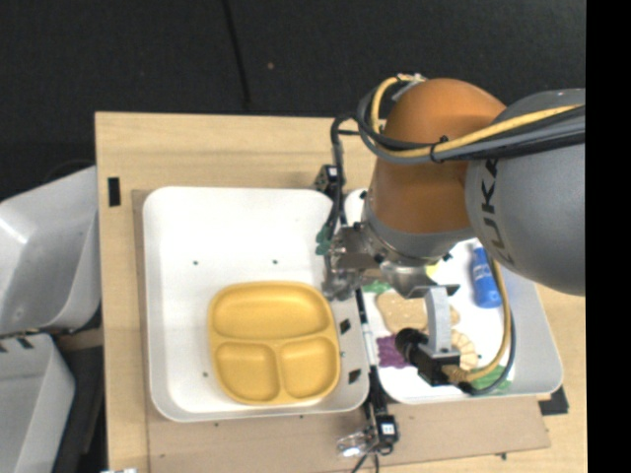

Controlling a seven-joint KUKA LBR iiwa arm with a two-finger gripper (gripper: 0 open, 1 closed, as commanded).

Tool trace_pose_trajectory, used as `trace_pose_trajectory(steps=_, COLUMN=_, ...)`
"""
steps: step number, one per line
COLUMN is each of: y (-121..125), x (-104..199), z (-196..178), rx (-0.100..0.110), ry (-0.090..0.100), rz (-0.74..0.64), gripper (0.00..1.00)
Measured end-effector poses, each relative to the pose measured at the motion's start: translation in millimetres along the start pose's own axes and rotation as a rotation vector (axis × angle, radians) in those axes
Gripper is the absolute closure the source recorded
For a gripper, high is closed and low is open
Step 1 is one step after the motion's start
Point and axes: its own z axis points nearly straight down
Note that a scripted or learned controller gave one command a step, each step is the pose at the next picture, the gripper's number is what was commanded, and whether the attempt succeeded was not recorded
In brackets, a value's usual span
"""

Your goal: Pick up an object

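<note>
bench [217,146]: one, pale wood, carrying two shallow white bins side by side.
left bin [237,225]: centre-left of the frame, and its upper half is bare white floor.
yellow plate [274,341]: one, lying flat in the lower right part of the left bin. It has three compartments, one wide one above and two smaller ones below.
right bin [537,358]: lower right of the frame, with much of it hidden under the arm.
arm [434,166]: one, grey with a broad orange band, reaching in from the right and hanging over the right bin.
gripper [399,282]: low over the left part of the right bin, close to the wall between the two bins. From where I stand I cannot tell whether it is open or closed, and nothing is visibly held.
things to pick, right bin: four that I can count, all loose.
blue object [483,276]: one, at the right, near the arm's cable.
tan piece [399,311]: one, just below the gripper.
purple piece [391,355]: one, below the tan piece.
green piece [488,382]: one, along the bin's lower edge.
</note>
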Motion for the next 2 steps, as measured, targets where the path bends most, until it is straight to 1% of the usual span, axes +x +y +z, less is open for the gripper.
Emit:
trace_pose_trajectory(steps=1, y=1.3, x=-6.6, z=-142.1, rx=-0.026, ry=0.006, rz=-0.005, gripper=1.00)
trace_pose_trajectory(steps=2, y=-0.5, x=-46.2, z=11.2, rx=0.005, ry=0.000, rz=0.001, gripper=1.00)
